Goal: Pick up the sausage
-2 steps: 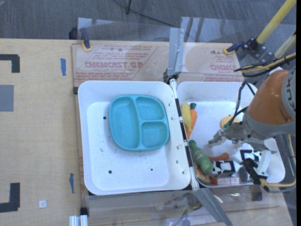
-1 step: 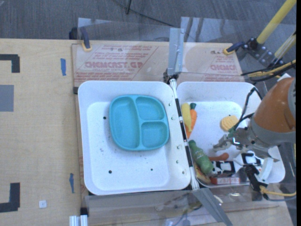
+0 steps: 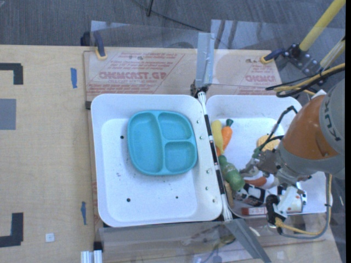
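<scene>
Camera view: the arm [image 3: 310,138] enters from the right edge of the frame and is bent down over the lower part of the right bin [image 3: 247,106]. The pincer [image 3: 256,184] sits low among the items in the lower centre of that bin. Wrist hardware covers its tips, so it cannot be determined whether the pincer is open, closed or gripping anything. The likeliest candidate for the sausage [image 3: 262,181] is a small red-orange piece touching or just beside the pincer, on its right-hand side in the frame. Most of it is hidden, so its long axis cannot be read and its identity is a judgement, not a certainty. A dark red strip [image 3: 249,211] lies against the lower wall of the same bin, just below the pincer; its identity is also unclear. The coming move therefore depends on a very short offset: the target lies at the pincer itself, not across the bin. Right bin contents: a yellow item [image 3: 217,133] and a carrot [image 3: 227,135] lie side by side along the left wall, a green item [image 3: 231,175] lies lower along the same wall, near the pincer, and a yellow-orange piece [image 3: 265,142] lies beside the arm. The left bin [image 3: 109,147] holds a teal divided plate [image 3: 143,147] in its upper centre, with nothing in its three compartments. Both bins rest on the table [image 3: 44,147].
</scene>
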You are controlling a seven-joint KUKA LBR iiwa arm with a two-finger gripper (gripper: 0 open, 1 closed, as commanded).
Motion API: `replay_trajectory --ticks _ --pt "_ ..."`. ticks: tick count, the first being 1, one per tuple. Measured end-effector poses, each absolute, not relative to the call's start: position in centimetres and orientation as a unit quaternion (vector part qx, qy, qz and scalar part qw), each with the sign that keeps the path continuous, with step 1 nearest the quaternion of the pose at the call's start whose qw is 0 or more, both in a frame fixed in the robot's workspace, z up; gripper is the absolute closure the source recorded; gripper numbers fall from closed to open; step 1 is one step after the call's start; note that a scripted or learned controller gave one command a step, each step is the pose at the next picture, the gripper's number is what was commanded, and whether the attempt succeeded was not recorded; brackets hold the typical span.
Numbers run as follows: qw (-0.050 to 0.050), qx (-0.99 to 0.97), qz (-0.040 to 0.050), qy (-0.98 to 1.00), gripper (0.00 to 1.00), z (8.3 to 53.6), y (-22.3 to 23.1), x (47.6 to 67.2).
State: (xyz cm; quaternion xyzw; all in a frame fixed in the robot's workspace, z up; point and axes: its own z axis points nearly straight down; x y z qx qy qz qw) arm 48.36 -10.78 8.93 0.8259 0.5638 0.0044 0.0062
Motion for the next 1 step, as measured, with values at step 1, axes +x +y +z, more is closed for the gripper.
replay_trajectory --ticks 1 --pt "0.009 0.827 0.0045 0.562 1.00 9.97 -10.99 48.42"
